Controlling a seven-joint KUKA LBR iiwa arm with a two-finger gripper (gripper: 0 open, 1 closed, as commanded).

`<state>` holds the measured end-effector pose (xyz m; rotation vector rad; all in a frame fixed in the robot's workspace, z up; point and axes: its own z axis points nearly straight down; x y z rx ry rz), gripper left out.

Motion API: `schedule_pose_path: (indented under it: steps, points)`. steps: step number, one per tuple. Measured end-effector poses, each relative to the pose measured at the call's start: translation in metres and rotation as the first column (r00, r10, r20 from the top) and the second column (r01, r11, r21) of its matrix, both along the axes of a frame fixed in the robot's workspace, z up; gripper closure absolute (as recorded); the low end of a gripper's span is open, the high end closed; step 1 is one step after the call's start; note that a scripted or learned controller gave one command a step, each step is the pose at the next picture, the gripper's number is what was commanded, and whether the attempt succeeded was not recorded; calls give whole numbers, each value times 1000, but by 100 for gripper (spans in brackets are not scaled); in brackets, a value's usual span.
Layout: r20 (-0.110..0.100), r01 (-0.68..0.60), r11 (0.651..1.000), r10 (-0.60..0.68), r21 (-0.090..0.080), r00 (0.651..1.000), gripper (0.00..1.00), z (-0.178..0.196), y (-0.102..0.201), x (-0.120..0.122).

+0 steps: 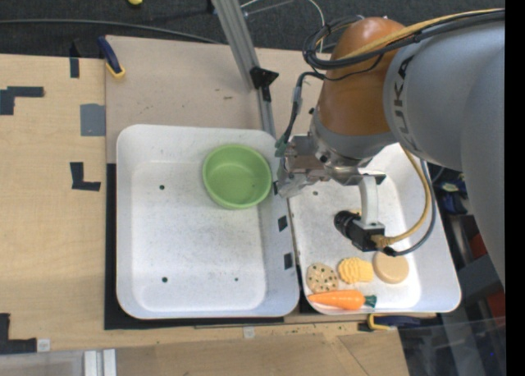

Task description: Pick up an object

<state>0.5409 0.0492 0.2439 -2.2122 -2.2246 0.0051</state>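
A green bowl (236, 175) sits upright in the back right part of the left bin (164, 284). My gripper (289, 176) hangs over the divider between the two bins, right beside the bowl's right rim, under the grey and orange wrist. In the front of the right bin (426, 284) lie a speckled cookie (321, 277), a yellow ridged piece (355, 270), a round tan piece (391, 268) and an orange carrot (338, 300).
A grey pole (238, 34) slants down from the top to the back edge of the bins. A black fitting with cables (358, 230) hangs off the arm over the right bin. A blue and yellow clamp (111, 57) sits at the bench's back left.
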Motion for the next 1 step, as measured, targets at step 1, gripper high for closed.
schedule_pose_path:
  steps: [1]
  points:
    - [1,-1,1000,1,0,1000,100,-5,52,-19]
